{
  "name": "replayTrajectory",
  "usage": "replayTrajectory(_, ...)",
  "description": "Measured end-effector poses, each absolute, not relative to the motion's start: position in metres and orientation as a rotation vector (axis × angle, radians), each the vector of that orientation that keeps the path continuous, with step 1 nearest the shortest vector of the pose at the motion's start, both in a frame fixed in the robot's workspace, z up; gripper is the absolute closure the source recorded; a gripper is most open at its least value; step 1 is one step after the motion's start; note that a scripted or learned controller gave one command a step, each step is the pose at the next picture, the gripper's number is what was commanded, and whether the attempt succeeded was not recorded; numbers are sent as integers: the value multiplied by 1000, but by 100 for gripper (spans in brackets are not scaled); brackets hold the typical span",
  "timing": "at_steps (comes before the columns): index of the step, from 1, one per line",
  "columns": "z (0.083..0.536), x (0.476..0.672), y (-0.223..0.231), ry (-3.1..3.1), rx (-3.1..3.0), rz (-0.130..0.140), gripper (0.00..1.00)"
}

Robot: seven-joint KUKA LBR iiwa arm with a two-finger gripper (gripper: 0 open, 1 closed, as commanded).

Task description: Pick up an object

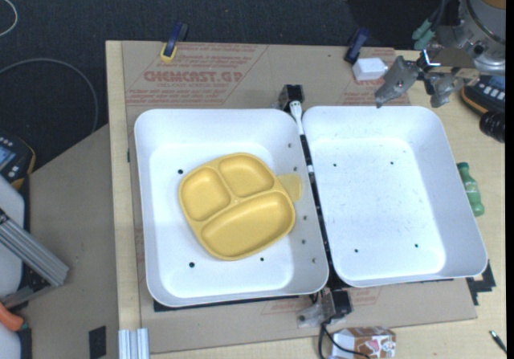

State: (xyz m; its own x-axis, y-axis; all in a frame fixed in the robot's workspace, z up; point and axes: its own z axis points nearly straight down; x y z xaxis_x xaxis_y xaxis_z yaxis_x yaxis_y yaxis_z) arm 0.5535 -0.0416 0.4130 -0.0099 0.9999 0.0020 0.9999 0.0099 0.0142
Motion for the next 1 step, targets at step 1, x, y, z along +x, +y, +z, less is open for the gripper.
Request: replayTrajectory(1, 543, 477, 5, 2224, 2206, 18, 0)
